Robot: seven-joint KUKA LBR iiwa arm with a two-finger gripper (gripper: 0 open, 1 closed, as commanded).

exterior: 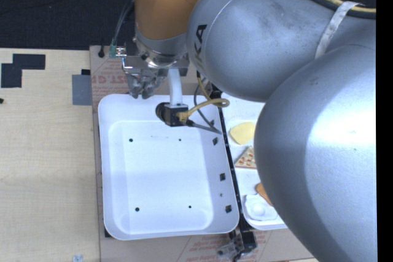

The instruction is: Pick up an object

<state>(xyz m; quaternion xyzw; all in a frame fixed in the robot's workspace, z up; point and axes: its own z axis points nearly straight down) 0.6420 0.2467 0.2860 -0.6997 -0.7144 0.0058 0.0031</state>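
Observation:
My gripper [142, 88] hangs below the orange wrist band, over the far left rim of the left white bin [113, 162]. I see nothing held in it. In the visible strip of the right bin [252, 112] lie a pale yellow round object [242, 131], a flat piece with a red pattern [246, 158], an orange object [263, 192] and a white rounded object [257, 209]. The arm hides most of the right bin.
The big grey arm [295, 70] covers the right side of the view. A black fitting with a tan cable [173, 114] hangs beside the gripper over the left bin's far edge. To the left lies a light wooden bench top [46, 150].

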